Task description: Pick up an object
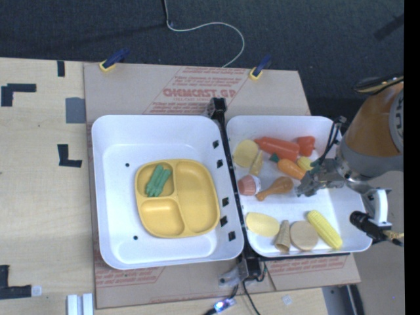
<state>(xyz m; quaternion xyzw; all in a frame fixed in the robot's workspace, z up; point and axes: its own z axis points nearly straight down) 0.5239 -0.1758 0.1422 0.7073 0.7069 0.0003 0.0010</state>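
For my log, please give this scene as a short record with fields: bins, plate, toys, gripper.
left bin: holds a yellow plate with three sections
plate content: green toy in the upper left section
right bin: toy foods, among them corn, drumstick, carrot
gripper: low over the right bin, right of the drumstick; nothing seen held

Evenly lit from above, soft shadows inside the shallow white plastic bins (pixel 105 195); slightly soft, perhaps low resolution
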